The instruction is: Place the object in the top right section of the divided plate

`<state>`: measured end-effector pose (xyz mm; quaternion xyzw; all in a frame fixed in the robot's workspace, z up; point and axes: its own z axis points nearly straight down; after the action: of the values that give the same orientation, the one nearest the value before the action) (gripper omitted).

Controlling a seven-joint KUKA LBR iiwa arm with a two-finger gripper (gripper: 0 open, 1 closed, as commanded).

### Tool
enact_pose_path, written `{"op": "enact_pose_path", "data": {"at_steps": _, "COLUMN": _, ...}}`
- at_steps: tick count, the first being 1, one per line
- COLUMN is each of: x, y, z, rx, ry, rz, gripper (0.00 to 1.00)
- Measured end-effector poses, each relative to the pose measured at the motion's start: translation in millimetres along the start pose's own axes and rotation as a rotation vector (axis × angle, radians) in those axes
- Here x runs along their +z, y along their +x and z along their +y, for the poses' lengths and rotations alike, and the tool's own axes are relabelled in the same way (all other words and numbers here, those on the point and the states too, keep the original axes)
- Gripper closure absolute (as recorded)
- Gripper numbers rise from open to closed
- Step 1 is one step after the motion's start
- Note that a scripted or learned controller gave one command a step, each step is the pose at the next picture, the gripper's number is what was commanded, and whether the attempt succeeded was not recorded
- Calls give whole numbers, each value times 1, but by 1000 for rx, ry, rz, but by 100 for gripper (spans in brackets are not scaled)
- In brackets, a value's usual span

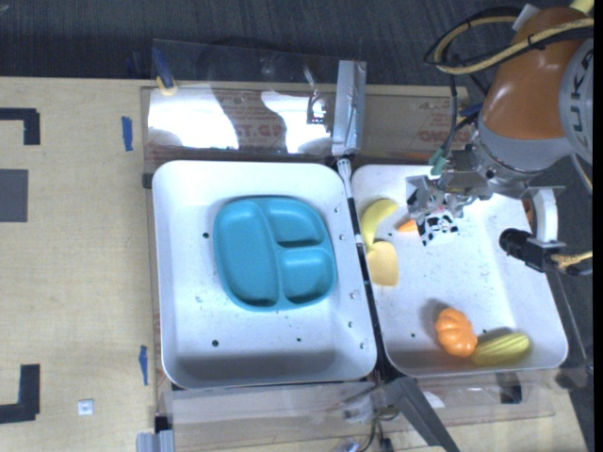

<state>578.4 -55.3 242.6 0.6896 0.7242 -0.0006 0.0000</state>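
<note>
A pale wooden bench (75, 281) is sitting under dark carpet along the top of the frame, bearing 2 shallow white bins side by side. The left bin (188, 347) is holding a blue divided plate (273, 250) at its centre, lying flat with 1 large section and 2 smaller ones toward its right. The right bin (509, 281) is holding a yellow banana-like piece (379, 215) near its upper left corner, a pale yellow block (382, 264) just below it, and an orange pumpkin-shaped toy (455, 332) touching a yellow-green piece (501, 348) near the lower right. The grey arm with its orange band (532, 88) is reaching in from the upper right. The gripper (433, 217) is hanging over the upper part of the right bin, with a small orange object (406, 224) showing at its left; how wide it is standing is not clear.
</note>
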Motion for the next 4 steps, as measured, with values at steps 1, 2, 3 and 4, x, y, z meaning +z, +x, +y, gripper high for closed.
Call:
{"op": "enact_pose_path", "data": {"at_steps": 1, "x": 34, "y": 90, "z": -27, "rx": -91, "ry": 4, "rz": 2, "gripper": 100}}
{"op": "enact_pose_path", "data": {"at_steps": 2, "x": 23, "y": 88, "z": -26, "rx": -88, "ry": 0, "rz": 1, "gripper": 100}}
{"op": "enact_pose_path", "data": {"at_steps": 3, "x": 50, "y": 124, "z": -31, "rx": -200, "ry": 4, "rz": 2, "gripper": 100}}
{"op": "enact_pose_path", "data": {"at_steps": 4, "x": 107, "y": 176, "z": -60, "rx": -489, "ry": -9, "rz": 1, "gripper": 100}}
